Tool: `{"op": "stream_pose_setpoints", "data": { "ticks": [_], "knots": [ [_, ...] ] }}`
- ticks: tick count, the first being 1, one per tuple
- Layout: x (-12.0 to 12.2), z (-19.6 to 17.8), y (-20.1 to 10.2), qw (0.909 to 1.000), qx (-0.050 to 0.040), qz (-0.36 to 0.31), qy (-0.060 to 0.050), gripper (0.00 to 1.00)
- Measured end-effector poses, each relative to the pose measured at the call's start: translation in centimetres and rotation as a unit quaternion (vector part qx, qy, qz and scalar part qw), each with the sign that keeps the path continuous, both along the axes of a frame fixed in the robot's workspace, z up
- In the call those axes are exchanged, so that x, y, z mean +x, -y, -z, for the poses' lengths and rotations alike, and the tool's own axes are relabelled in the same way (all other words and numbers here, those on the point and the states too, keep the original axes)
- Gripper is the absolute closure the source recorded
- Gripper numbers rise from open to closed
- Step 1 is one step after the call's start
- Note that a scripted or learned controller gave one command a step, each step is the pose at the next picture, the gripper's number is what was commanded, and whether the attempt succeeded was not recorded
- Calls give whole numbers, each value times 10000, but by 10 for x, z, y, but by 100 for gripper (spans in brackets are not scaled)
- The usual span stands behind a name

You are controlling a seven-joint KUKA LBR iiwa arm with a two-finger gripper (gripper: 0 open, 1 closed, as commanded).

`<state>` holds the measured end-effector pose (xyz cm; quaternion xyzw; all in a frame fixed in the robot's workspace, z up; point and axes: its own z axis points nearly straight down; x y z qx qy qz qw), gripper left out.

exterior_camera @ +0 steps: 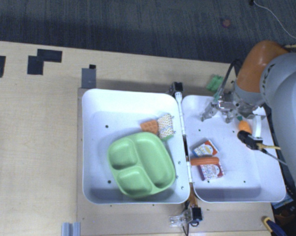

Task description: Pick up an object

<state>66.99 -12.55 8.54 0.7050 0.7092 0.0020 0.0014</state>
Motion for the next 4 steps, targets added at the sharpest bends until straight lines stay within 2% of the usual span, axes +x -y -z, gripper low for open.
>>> {"op": "stream_pose_setpoints", "data": {
  "ticks": [1, 2, 3, 4],
  "knots": [
    [-62, -29, -7, 10000, -5, 19, -7, 0],
    [-16, 0, 40, 10000, -6, 18, 0, 0],
    [1, -1, 69, 10000, 64, -2, -21, 0],
    [3, -14, 71, 10000, 5, -31, 35, 100]
  ]
}}
